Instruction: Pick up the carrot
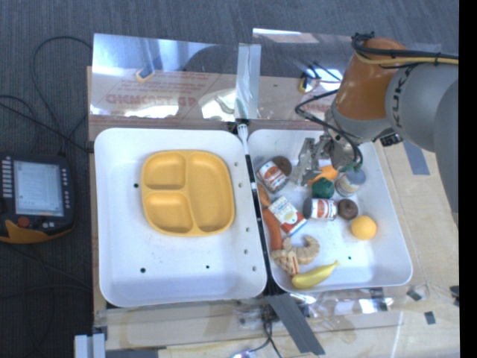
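This is a robotics lab, not a home. An industrial arm (402, 88) reaches in at two o'clock over two white bins (112, 274) on a taped-up bench; a teach pendant (33, 198) (cable trailing) lies on grey carpet (45, 21) at nine o'clock, with clear shielding panels (171, 58) at twelve.

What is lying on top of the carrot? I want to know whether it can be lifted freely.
The carrot lies along the right bin's left wall. A small white carton overlaps its middle, and a pretzel-like pastry covers its lower end, so that tip is hidden.
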You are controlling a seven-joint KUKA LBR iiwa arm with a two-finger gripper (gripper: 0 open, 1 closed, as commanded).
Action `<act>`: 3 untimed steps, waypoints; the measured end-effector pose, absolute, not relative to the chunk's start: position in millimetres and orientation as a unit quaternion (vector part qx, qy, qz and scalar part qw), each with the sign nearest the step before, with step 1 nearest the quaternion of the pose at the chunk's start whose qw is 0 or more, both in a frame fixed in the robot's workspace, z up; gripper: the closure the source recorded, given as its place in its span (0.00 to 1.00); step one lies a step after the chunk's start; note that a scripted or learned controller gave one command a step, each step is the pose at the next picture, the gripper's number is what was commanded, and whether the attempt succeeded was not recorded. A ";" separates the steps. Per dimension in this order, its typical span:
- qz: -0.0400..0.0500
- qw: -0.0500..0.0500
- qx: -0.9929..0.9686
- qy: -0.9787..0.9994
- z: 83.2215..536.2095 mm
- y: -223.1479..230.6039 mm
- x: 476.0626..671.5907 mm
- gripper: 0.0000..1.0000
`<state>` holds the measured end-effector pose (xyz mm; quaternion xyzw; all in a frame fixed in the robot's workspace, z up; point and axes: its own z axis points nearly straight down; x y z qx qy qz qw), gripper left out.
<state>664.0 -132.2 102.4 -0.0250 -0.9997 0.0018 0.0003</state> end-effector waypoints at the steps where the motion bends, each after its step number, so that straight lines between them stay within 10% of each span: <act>1: 0.002 -0.010 0.072 -0.997 93.0 -123.7 599.2 1.00; 2: 0.000 0.002 -0.062 -0.998 100.1 -137.1 534.8 1.00; 3: 0.001 -0.001 -0.155 -0.988 172.3 -165.1 581.2 1.00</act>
